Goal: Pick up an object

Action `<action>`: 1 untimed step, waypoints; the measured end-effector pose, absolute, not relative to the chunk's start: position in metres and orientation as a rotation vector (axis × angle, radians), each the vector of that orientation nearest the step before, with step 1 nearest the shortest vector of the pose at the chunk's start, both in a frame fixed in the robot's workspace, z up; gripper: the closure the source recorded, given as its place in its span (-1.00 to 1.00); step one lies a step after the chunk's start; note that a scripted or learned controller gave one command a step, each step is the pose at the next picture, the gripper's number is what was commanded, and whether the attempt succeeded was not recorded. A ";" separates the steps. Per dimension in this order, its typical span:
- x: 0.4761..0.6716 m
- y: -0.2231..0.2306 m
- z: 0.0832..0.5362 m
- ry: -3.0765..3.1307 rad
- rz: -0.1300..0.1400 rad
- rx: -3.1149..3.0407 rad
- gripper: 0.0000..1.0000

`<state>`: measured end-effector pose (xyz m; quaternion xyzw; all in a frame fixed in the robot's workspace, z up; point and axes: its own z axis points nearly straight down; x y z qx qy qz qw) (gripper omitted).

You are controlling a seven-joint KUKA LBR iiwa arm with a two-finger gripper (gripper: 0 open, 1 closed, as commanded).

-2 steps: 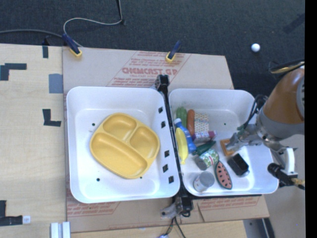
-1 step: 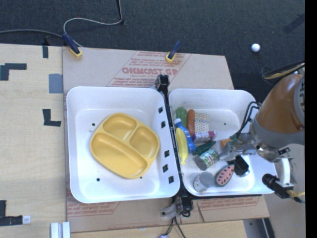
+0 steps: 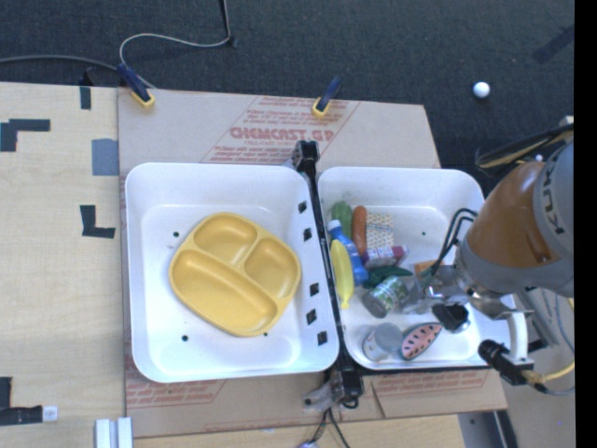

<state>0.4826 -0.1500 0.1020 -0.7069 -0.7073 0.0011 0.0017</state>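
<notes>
Landmark: you had the black divider clips where the two bins met.
Left bin: a yellow sectioned tray sat mid-floor, with white floor open on every side of it.
Right bin: its objects crowded against the divider (bottles, a can, a pink oval piece near the front wall).
Arm: it hung over that bin's far-right rim.
Gripper: just right of the pile; you could not tell its state.
</notes>
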 end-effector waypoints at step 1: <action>0.602 -0.085 0.185 -2.225 -0.002 -2.219 1.00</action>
